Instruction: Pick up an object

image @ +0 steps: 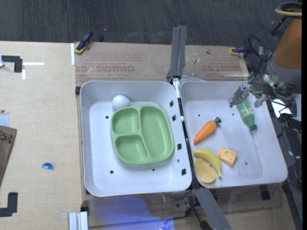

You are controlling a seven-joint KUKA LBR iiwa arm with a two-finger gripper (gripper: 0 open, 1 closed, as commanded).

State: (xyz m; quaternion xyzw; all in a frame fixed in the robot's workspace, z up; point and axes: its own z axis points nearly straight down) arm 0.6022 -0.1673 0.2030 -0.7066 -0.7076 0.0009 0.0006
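I see the arm [290,42] coming in from the right, its upper part cut off by the frame edge. The hand [245,96] sits over the far right part of the right bin [268,171]. A small green bottle [247,113] lies tilted right under it, its top end lost among the hand's metal parts. I cannot tell from this slant whether the hand is spread or pressed together, or whether the bottle is actually between anything or just touching. Cables and dark clutter behind the wrist make that area hard to read.

Rest of the right bin: an orange carrot [206,130] with a green top lies near the middle left, well apart from the bottle. Near side holds a yellow banana [210,159], just beside a cheese wedge [227,155]. A flat orange-tan piece [206,172] lies partly under the banana; I can't make out what it is.

Left bin [91,143]: a green divided plate [142,133] in the middle, and a white ball [121,101] touching its far left rim, pale against the bin and hard to outline.

On the table [33,128], left, a small blue bit [47,166] too tiny to identify.
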